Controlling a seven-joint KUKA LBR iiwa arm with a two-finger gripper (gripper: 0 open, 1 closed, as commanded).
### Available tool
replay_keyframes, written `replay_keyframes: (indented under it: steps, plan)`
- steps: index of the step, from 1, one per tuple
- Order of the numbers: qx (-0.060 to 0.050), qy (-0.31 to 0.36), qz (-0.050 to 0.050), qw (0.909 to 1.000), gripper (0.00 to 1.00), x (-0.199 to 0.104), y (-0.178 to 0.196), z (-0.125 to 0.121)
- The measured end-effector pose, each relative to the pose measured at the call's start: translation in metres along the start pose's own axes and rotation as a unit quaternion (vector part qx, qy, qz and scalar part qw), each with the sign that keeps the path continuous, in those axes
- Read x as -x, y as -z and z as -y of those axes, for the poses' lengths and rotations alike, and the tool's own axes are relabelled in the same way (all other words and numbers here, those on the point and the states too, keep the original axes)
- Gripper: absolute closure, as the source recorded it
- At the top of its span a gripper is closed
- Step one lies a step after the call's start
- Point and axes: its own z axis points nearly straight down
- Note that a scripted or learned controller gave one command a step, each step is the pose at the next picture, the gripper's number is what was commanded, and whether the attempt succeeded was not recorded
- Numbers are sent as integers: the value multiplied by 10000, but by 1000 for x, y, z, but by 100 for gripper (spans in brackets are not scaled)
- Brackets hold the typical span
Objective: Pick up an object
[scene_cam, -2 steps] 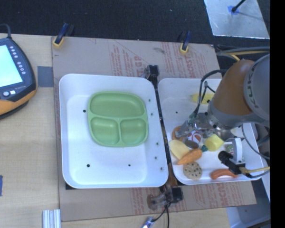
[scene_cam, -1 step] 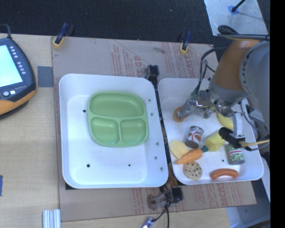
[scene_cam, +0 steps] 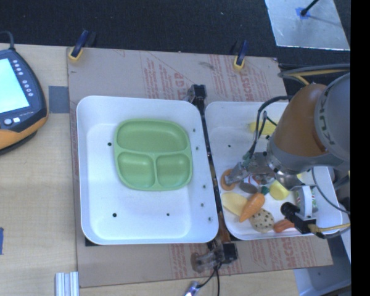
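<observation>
toy carrot (scene_cam: 253,205) lies in right bin (scene_cam: 234,119), at 6 o'clock of end effector (scene_cam: 243,172) | end effector low over toys, finger state cannot tell | green divided plate (scene_cam: 153,154) in left bin (scene_cam: 95,165) at 9 o'clock

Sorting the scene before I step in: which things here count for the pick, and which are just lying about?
For the job:
- gripper, low in the right bin
- carrot
- yellow piece
- speckled piece

Lying about:
- green divided plate in the left bin
- control pendant on the bench
- blue clamps
</observation>
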Motion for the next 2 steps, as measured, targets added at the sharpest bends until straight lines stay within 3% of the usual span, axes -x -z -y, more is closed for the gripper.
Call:
replay_keyframes:
  steps: [1, 2]
  plan:
    - [19, 33, 6, 10000, 100, 0, 13, -2]
    - [15, -3, -3, 10000, 100, -56, 108, -22]
